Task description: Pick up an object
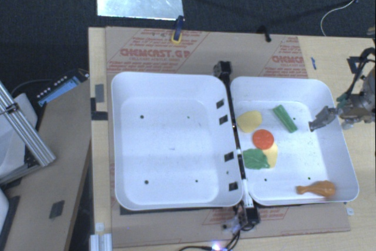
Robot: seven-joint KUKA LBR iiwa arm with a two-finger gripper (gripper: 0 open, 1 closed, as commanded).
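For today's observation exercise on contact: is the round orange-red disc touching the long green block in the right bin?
Apart. In the camera view, bare white bin floor shows plainly between the round orange-red disc and the long green block, which lies up and to the right.

"CHEMCAST GP" is printed in red on the brown paper sheet (147, 51) laid under the two white bins, seen upside down at top left and again at top right; other red print on it is too small to be read.
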